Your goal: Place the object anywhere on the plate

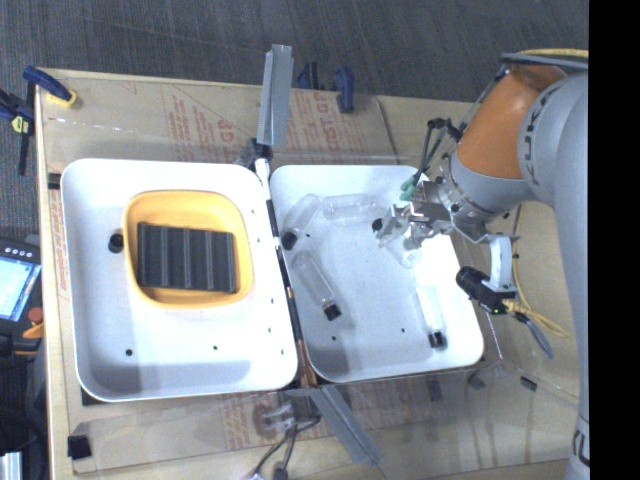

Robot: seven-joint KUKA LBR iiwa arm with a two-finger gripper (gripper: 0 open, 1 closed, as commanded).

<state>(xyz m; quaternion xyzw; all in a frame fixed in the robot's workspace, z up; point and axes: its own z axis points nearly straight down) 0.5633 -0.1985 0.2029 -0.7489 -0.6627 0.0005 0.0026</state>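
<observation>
Though the gripper (408, 223) hangs low over the right bin (350, 358), whether it has anything I cannot tell. Clear tubes (318, 283) lie just left of it, long axes slanting. The plate (190, 208) sits in the left bin, well apart leftward.

Two bins (90, 358), one plate (190, 205), three tubes (316, 283)

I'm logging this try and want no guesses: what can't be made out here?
- Gripper, camera view: the wrist covers it and clear items blur it, so any grasp is unreadable.
- Clear objects in the right bin: transparent on white, outlines and count uncertain.
- Arm: cut off at the right edge.
</observation>
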